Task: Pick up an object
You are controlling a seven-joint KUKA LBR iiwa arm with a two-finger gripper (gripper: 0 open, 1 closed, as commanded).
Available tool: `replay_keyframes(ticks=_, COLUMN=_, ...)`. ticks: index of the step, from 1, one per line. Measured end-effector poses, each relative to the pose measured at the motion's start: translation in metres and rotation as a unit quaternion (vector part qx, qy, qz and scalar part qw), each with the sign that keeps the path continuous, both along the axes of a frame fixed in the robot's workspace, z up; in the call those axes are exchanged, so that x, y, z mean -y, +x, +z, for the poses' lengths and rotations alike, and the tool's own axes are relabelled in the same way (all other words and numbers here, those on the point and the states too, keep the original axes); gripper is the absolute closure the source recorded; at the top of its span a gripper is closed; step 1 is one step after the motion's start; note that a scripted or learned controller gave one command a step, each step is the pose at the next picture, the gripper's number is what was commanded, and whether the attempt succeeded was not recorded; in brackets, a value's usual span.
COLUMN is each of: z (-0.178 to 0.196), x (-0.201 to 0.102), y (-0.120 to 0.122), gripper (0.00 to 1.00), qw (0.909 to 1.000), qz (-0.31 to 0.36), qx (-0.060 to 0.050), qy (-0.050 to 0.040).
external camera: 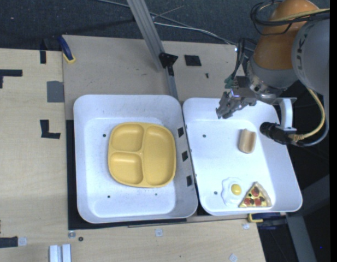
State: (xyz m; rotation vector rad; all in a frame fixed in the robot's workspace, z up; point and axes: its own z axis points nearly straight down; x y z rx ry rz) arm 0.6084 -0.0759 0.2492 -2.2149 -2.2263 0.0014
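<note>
Bench (26, 146), yellow plate (141, 154) left bin, gripper (225, 109) above bread roll (247, 141), jaw state unclear

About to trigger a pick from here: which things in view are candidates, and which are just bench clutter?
Candidates, all in the right bin:
bread roll
fried egg
pizza slice
The hand hangs over that bin's far edge.

Clutter:
blue-and-yellow clamp
black tape patches

Unclear: yellow divided plate, left bin.

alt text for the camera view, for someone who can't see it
A grey and orange robot arm's gripper hovers over the top of the right white bin, which holds a toy bread roll, a fried egg and a pizza slice. The left white bin holds a yellow divided plate.
</note>
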Motion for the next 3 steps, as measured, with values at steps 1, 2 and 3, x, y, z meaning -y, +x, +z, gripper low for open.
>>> replay_keyframes(ticks=1, z=-0.002, x=-0.043, y=0.010, gripper=1.00, qw=1.0000, qz=0.000, qx=0.000, qy=0.0001)
replay_keyframes(ticks=2, z=-0.002, x=-0.095, y=0.020, gripper=1.00, qw=1.0000, qz=0.000, qx=0.000, qy=0.0001)
replay_keyframes(ticks=3, z=-0.005, x=-0.141, y=0.032, gripper=1.00, qw=1.0000, qz=0.000, qx=0.000, qy=0.0002)
